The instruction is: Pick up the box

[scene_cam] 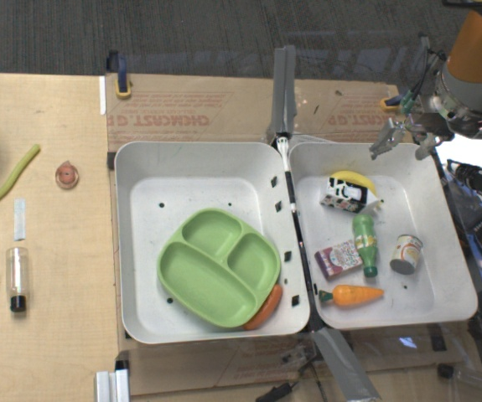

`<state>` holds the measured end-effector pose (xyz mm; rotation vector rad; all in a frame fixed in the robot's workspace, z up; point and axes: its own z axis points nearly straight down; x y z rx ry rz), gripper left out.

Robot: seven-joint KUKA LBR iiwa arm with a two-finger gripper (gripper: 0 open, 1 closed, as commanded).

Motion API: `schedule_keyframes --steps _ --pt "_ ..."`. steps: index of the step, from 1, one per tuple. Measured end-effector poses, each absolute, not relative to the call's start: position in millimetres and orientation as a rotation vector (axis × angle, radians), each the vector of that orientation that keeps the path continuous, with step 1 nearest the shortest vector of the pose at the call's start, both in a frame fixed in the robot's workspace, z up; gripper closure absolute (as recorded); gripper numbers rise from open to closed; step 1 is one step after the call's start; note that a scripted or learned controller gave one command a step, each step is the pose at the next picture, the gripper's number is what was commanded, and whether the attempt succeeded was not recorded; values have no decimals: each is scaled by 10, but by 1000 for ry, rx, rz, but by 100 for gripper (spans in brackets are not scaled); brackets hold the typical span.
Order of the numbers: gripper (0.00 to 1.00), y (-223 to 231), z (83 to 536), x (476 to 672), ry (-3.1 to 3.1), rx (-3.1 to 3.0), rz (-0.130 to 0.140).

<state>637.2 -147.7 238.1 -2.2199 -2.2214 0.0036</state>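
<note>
A fixed camera looked down at a slant on a bench with two shallow white bins side by side. The right bin [442, 308] served as the landmark for everything below.

The box [338, 260], a small maroon carton with a pale label, lay flat on the floor of the right bin, near its left wall and toward the front. A green bottle [364, 243] lay just to the box's right, touching or nearly touching its edge. An orange carrot [351, 295] lay just in front of the box, near the bin's front wall. A small can [405, 254] lay on its side further right, apart from the bottle. Toward the back of the bin, a black-and-white carton [344, 193] rested against a yellow banana [354, 179].

The gripper [408, 137] hung above the bin's back right corner, well apart from the box, on the grey arm with its orange band [478, 36]. Its two fingers were spread apart, with nothing between them.

To the left of the right bin, the left bin [132, 249] held a green divided plate [220, 267], with an orange object [266, 306] tucked partly under the plate's front right edge.
</note>
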Motion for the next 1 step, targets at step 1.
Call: schedule_keyframes --steps 1 --pt "0 -484 1903 5700 -2233 -2207 5"
